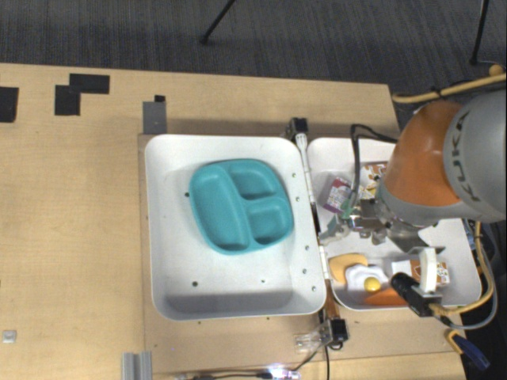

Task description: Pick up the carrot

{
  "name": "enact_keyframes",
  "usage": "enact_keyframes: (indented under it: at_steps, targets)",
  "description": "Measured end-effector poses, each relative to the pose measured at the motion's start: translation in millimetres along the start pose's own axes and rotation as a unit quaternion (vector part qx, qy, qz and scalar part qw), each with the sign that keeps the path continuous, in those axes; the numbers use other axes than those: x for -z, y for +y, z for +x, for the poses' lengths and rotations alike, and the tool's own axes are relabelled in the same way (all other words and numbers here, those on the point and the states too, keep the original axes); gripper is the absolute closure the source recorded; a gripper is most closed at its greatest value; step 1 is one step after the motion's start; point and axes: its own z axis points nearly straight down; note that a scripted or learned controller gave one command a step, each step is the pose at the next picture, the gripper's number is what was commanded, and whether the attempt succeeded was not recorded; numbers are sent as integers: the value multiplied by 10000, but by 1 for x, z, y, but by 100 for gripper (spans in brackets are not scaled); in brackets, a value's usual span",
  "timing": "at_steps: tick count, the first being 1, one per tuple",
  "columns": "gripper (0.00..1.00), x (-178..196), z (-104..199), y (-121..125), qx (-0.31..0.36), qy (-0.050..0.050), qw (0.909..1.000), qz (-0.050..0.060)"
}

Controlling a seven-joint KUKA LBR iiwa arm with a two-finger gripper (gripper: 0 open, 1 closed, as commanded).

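Note:
The carrot (383, 298) is a small orange piece lying at the near edge of the right bin (341, 155), partly hidden by the robot's black wrist fitting. My gripper (346, 218) hangs over the middle left of that bin, close to its left wall and well back from the carrot. I see nothing held in it. The grey and orange arm covers much of the bin's right half.
The left bin (170, 291) holds a teal divided plate (241, 204). In the right bin lie a purple packet (339, 192), a printed wrapper (371, 177), a tan rounded piece (344, 267), a yellow and white toy (367, 279) beside the carrot, and a white labelled box (436, 271).

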Motion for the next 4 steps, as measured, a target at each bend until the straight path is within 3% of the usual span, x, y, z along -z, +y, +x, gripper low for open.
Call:
enact_keyframes:
  at_steps: [1,2,3,4]
  targets:
    - [0,-63,-75,-3,-98,-17,9999,17]
    - [0,-96,-66,2,-773,6,9970,-42]
    - [0,-97,-68,2,-1763,-5,9843,-64]
    - [0,-97,-68,1,-972,-14,9953,-41]
